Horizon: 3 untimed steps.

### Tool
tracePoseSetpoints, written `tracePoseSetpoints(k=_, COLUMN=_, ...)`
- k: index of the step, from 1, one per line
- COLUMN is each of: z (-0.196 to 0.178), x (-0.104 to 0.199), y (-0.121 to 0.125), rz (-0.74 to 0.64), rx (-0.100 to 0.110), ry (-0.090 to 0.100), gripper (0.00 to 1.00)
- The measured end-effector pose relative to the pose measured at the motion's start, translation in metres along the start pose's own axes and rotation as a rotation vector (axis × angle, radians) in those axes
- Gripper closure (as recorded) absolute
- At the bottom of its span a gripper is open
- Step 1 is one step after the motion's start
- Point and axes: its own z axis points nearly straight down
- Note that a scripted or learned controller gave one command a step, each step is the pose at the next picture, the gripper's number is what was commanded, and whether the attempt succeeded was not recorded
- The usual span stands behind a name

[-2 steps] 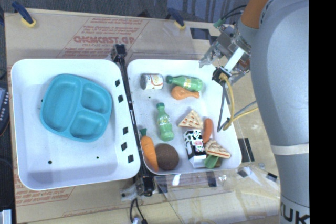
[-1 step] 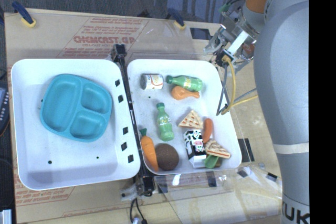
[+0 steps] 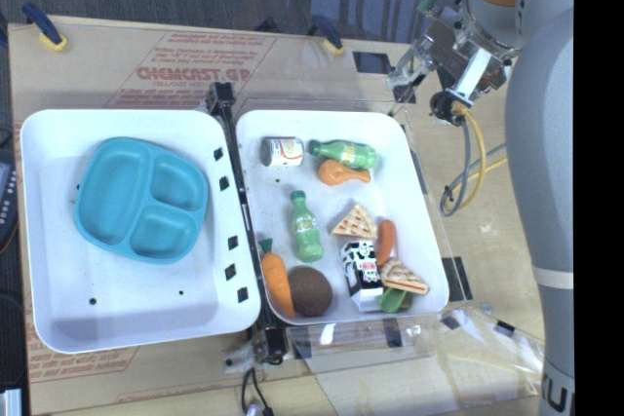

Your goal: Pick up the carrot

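The carrot, orange with a green top, lies in the right bin near its front left corner, against the divider wall and touching a brown round ball. My gripper hangs at the top right, above the bench just beyond the right bin's back right corner, far from the carrot. Its fingers are too small and cluttered to read.
The right bin also holds a small can, two green bottles, a chicken drumstick, sandwich wedges, a sausage, and a milk carton. A blue divided plate sits in the left bin.
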Motion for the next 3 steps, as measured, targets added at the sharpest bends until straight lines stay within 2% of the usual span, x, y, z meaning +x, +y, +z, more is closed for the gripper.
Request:
tracePoseSetpoints(k=1, z=0.203, x=-0.009, y=-0.018, rz=-0.103, rx=0.017, ry=-0.010, gripper=0.00)
tracePoseSetpoints(k=2, z=0.215, x=-0.030, y=-0.051, rz=-0.165, rx=0.008, ry=-0.006, gripper=0.00)
tracePoseSetpoints(k=3, z=0.205, x=-0.029, y=-0.051, rz=-0.173, rx=0.012, ry=-0.007, gripper=1.00)
